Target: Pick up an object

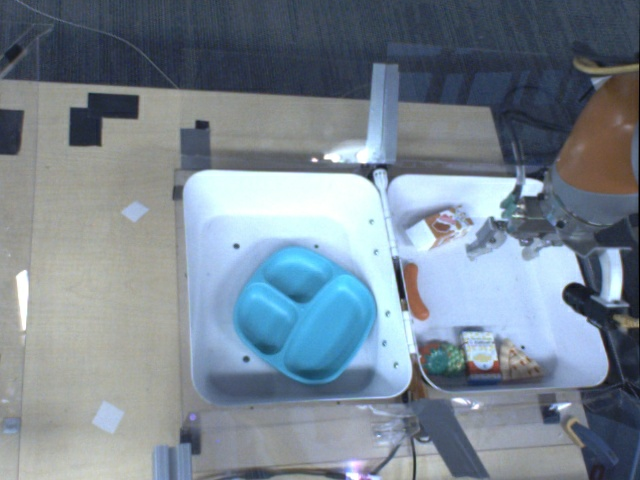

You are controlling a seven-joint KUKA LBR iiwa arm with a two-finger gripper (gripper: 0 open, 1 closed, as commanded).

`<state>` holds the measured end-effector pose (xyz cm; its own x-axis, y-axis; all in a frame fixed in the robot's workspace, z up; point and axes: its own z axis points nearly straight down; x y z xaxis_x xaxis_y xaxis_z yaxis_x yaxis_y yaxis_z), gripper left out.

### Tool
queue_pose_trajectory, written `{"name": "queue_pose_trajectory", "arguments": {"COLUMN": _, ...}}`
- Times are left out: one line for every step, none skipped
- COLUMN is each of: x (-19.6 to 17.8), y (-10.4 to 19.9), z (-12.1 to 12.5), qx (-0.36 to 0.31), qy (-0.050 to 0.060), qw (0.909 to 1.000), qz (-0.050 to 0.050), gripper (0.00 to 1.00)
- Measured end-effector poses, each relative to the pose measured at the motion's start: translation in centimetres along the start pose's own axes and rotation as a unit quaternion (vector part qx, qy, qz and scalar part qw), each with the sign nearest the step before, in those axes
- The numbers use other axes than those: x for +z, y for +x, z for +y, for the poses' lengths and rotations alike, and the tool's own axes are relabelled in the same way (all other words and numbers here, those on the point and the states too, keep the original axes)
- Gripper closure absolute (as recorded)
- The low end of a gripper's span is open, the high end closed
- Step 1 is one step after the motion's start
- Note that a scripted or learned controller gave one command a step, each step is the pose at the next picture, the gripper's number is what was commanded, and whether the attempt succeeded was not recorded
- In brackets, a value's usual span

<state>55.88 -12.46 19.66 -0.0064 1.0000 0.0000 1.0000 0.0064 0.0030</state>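
My gripper (pixel 508 240) hangs over the right bin (pixel 520 308), in its upper right part, and its two fingers stand apart with nothing between them. Just left of it lies a small white and orange packet (pixel 438 228). An orange sausage-shaped toy (pixel 414 292) lies along the bin's left wall. At the bin's front sit a green bunch (pixel 440 358), a small box with a red and yellow label (pixel 480 354) and a tan wedge (pixel 520 364).
The left bin (pixel 210 218) holds a blue three-compartment plate (pixel 304 313). A metal post (pixel 384 113) stands behind the seam between the bins. The arm's orange band (pixel 605 138) and grey wrist sit at the right edge.
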Motion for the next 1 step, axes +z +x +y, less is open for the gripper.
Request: {"name": "queue_pose_trajectory", "arguments": {"x": 10.62, "y": -0.51, "z": -4.76, "qx": -0.01, "qy": -0.001, "qw": 0.9999, "qz": 0.0, "gripper": 0.0}}
